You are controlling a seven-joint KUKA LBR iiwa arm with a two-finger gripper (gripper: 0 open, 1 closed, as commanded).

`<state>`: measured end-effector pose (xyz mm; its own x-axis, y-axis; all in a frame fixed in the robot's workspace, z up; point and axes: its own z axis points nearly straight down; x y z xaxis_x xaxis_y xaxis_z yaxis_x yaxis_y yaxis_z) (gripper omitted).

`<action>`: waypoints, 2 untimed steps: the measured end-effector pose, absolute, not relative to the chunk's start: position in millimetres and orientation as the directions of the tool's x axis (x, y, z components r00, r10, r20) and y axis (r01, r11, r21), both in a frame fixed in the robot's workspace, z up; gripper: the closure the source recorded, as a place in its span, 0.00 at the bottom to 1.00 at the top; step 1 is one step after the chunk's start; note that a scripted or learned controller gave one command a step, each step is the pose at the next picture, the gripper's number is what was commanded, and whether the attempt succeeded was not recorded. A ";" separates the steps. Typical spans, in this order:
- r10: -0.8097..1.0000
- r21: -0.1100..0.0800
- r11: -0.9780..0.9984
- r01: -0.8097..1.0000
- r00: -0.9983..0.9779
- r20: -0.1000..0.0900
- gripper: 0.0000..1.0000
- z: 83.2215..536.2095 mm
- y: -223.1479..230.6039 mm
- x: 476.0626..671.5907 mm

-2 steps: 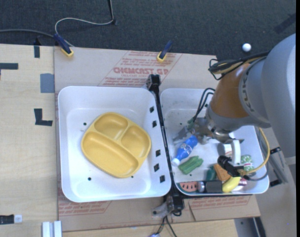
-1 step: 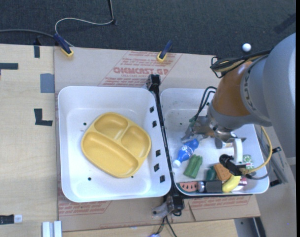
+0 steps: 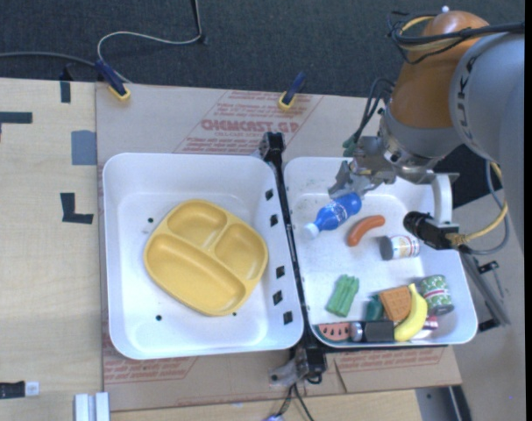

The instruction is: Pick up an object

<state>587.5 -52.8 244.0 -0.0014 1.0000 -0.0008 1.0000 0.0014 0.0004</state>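
Gripper (image 3: pixel 351 175) sits low over the upper part of the right bin (image 3: pixel 458 274), hanging from the grey arm (image 3: pixel 463 77) with its orange band, which comes in from the right. Whether it is spread or closed cannot be told at this angle; nothing is visibly held. Its tip lies just above the blue bottle (image 3: pixel 334 215); contact cannot be made out.

Left bin (image 3: pixel 125 261): one yellow divided tray (image 3: pixel 206 255), lying flat, turned at a slant, near the middle.

Right bin, contents:
- blue bottle, on its side, white cap toward the divider between the bins, upper-left area.
- sausage (image 3: pixel 365 228), reddish-orange, just right of the bottle, apart from it.
- small jar (image 3: pixel 399 247), on its side, right of the sausage.
- green piece (image 3: pixel 343 295), ridged, lower middle.
- banana (image 3: pixel 412 315), lower right, beside a toast-like slice (image 3: pixel 393 302) and a green-patterned can (image 3: pixel 434 291).
- watermelon slice (image 3: pixel 332 331) against the front wall, a dark block (image 3: pixel 379 331) just right of it.

Cardboard sheet (image 3: pixel 187 125) under both bins, yellow clamps at its far edge.
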 end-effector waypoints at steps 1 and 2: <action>1.000 -0.002 0.001 1.000 -0.001 0.000 1.00 250.6 -15.1 542.5; 1.000 -0.001 0.001 1.000 -0.001 -0.001 0.00 250.6 -15.2 542.5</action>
